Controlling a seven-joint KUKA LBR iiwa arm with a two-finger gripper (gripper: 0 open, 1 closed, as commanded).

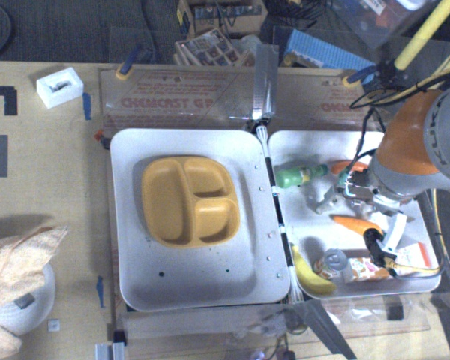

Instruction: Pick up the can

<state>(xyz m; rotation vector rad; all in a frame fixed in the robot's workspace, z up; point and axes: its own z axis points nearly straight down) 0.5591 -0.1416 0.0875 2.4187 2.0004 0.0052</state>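
Note:
The can [343, 265] lies on its side near the front of the right bin [285, 145], with its silver end facing left and a reddish label along its body. It rests beside a banana [309, 274]. My gripper [326, 199] hangs over the middle of the right bin, behind the can and apart from it, between a green bottle [296, 176] and an orange carrot [356, 222]. Nothing shows between its grey fingers.
The left bin [127, 276] holds a yellow divided plate [189, 199]. In the right bin, a white and red packet [416, 257] lies at the front right, and a second orange item [340, 167] sits behind the gripper. The arm covers the bin's right side.

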